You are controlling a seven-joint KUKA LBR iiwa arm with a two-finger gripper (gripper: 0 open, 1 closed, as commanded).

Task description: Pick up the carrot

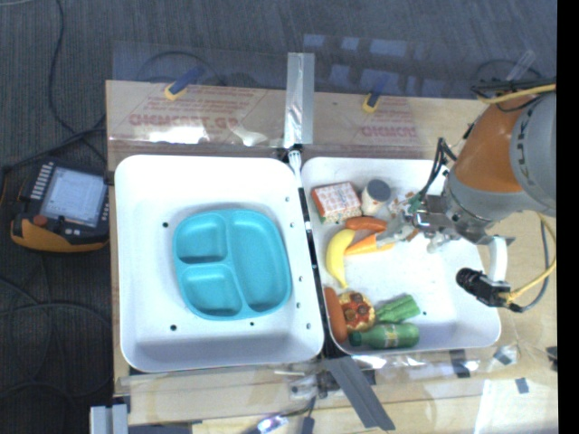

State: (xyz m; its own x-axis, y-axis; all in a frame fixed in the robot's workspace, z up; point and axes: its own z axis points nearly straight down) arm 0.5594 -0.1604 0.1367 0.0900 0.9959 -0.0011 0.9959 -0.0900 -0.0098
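Grey arm [516,165] over right shallow white bin [470,328]. Two-finger gripper [409,217], grip state indiscernible. Small orange tapered carrot [369,241] just left of gripper, beside yellow banana [336,253]; long axis roughly left-right.

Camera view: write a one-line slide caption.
Grey KUKA arm's gripper reaches the orange carrot beside a yellow banana in the right white bin.

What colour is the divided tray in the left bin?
Turquoise blue; the tray shows clearly in the camera view.
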